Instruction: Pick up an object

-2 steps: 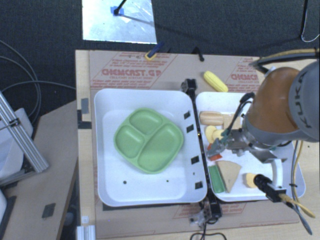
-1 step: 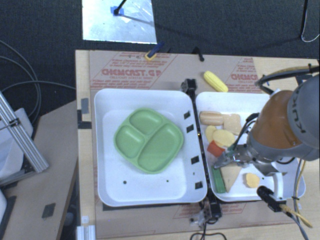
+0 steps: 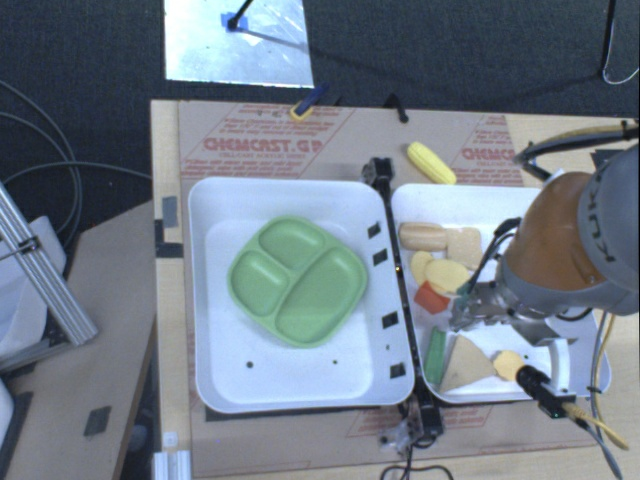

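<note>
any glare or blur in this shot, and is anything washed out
Camera view: the shiny silver sheet at the top glares white; both white bins look slightly overexposed; the green divided plate is soft-edged; the grey arm with its orange band blocks part of the right bin.

Crowded right bin (image 3: 420, 200), roomier left bin (image 3: 210, 268)

A green divided plate (image 3: 297, 280) was seen in the left bin (image 3: 215, 218). The arm (image 3: 560, 243) was lowered over the right bin (image 3: 470, 196), among toy foods; a yellow corn cob (image 3: 431, 163) lay outside on the surface (image 3: 260, 138).
</note>
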`<state>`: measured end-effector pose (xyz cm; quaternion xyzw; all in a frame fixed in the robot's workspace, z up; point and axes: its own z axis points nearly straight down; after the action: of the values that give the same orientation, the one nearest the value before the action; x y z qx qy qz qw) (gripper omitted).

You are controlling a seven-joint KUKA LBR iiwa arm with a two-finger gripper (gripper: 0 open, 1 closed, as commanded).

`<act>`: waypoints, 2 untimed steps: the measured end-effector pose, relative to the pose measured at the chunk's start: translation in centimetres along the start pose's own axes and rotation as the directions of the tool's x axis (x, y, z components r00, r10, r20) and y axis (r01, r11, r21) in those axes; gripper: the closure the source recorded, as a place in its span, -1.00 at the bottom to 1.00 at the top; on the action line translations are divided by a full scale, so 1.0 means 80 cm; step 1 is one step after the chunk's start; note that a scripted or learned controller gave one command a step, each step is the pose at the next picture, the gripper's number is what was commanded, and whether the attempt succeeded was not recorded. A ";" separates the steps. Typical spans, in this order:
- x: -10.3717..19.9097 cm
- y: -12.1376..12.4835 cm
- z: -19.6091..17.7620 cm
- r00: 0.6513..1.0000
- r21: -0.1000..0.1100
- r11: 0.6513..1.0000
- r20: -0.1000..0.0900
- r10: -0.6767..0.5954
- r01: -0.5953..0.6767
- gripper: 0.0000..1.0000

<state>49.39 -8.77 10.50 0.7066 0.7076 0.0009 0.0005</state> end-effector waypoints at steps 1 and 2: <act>0.107 0.053 -0.104 1.000 -0.007 1.000 0.000 -0.009 0.009 1.00; 0.181 -0.011 -0.099 1.000 0.004 1.000 -0.002 -0.008 0.008 1.00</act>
<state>48.47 5.73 18.39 0.7039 0.7103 0.0003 -0.0014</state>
